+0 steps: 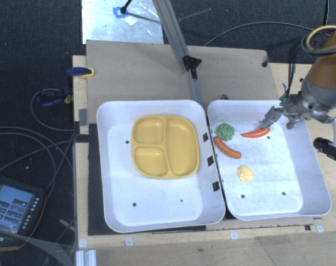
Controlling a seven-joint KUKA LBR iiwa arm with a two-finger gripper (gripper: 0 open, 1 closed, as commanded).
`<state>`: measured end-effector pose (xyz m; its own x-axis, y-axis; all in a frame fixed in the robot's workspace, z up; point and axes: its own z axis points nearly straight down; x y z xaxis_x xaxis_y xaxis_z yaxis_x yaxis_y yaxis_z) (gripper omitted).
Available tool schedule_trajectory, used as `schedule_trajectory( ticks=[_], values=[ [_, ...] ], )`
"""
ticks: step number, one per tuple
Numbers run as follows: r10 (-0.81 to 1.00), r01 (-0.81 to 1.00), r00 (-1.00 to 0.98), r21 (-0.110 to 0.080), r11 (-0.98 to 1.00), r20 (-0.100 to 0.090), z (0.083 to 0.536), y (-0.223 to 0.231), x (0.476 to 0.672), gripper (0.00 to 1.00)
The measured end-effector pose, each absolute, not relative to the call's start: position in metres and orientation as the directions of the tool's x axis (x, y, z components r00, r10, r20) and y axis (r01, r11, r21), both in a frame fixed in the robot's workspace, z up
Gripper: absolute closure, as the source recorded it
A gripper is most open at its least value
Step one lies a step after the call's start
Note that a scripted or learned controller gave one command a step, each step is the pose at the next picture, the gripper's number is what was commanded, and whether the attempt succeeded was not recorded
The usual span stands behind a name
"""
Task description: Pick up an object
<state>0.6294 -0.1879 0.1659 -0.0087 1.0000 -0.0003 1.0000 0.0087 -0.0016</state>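
Two white bins sit side by side on the bench; the right bin [312,176] holds my target. The red chili pepper [255,132] lies just left of my gripper [273,117], long axis nearly level, tip touching. My fingers look slightly spread, pinching nothing.

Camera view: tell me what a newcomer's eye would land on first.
The yellow divided plate in the left bin stands out most. In the right bin lie a green broccoli piece, an orange-red chili, a sausage and a pale yellow lump. The gripper sits by the chili's right end.
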Motion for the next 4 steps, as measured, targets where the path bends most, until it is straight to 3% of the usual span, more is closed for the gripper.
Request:
schedule_trajectory(
  ticks=[2,3,4],
  values=[
    [1.000,1.000,-0.002,-0.002,0.002,0.000,0.089,-0.186,0.623,0.00],
    [1.000,1.000,-0.004,0.005,0.004,-0.001,0.103,-0.186,0.625,1.00],
    [1.000,1.000,-0.005,0.007,0.005,-0.002,0.150,-0.192,0.632,1.00]
  ],
)
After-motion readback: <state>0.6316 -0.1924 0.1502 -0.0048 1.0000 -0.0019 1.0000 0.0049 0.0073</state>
